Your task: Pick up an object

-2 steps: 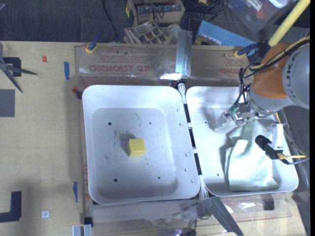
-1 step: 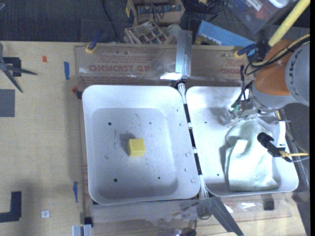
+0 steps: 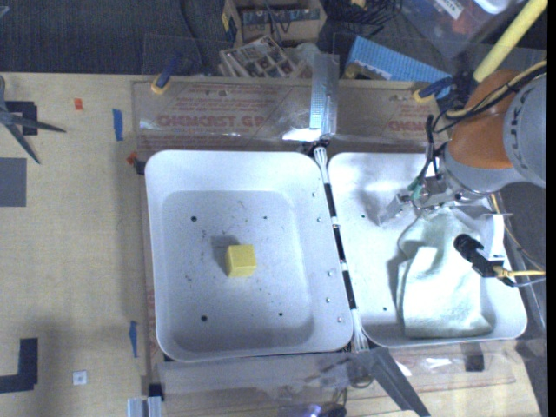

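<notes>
Gripper [image 3: 408,202]: positioned above the right bin [image 3: 365,176], near its back; finger state cannot be told, nothing seen held. Yellow block [image 3: 241,261]: located flat near the middle of the left bin [image 3: 174,181].
</notes>
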Controlling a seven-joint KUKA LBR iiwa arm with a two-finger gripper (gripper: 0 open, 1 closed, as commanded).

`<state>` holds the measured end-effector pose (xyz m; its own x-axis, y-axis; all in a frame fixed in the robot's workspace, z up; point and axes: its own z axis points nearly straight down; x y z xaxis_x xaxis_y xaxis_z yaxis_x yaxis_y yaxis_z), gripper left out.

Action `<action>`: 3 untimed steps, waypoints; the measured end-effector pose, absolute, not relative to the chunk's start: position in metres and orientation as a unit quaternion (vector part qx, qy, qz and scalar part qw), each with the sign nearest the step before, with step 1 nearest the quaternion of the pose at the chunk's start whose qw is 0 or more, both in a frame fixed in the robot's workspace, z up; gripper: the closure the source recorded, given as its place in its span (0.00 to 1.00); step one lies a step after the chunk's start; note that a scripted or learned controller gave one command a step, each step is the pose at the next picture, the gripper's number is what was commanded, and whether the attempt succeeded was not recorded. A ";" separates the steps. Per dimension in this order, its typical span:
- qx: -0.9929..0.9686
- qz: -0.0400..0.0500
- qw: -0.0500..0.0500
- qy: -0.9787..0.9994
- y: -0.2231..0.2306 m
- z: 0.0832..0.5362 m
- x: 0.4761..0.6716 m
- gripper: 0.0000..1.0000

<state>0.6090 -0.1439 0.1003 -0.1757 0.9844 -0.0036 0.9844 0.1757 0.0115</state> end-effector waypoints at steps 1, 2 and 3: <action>0.642 0.003 0.005 0.767 -0.144 0.100 0.609 0.00; 0.644 0.004 0.008 0.765 -0.146 0.111 0.610 1.00; 0.727 0.000 0.002 0.687 -0.146 0.100 0.612 1.00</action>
